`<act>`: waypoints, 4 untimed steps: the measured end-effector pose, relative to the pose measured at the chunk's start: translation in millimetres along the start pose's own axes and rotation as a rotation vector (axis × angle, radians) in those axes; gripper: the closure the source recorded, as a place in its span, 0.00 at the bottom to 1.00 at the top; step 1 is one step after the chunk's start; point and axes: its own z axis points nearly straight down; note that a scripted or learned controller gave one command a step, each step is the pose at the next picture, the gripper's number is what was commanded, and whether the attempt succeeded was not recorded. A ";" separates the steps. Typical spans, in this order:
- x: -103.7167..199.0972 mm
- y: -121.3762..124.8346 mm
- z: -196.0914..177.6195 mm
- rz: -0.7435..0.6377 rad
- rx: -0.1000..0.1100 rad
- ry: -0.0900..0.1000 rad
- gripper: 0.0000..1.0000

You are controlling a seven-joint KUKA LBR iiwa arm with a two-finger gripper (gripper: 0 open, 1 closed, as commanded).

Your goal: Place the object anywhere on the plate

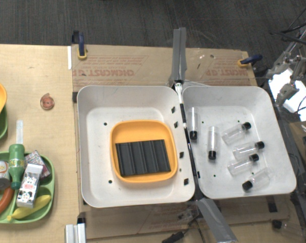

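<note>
Since the orange plate (143, 130) in the left bin (92, 151) already carries a dark ribbed slab (142, 156) over most of its middle, the object to move is most likely one of the clear vials (236, 131) scattered in the right bin (274, 115), though which one cannot be told. They lie on their sides, black caps pointing various ways: one long vial (193, 121) runs along the bin's left edge, another vial (212, 143) lies just beside it, and the rest are grouped toward the right edge and the near right corner. Such a vial looks light, stiff and smooth, so it will probably roll or slip. A grip across the middle of the barrel, square to its length, seems safest, with gentle pressure in case it is glass. The vial at the left edge sits close to the wall, leaving little room on that side. The middle ones have open floor around them. The gripper (290, 87) appears beyond the right bin's far right corner, and whether its jaws are spread or pressed together cannot be told. On the plate, bare room remains only along the rim around the slab.
</note>
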 end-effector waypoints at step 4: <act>-25.4 3.4 -21.3 -1.198 -0.002 -0.003 0.00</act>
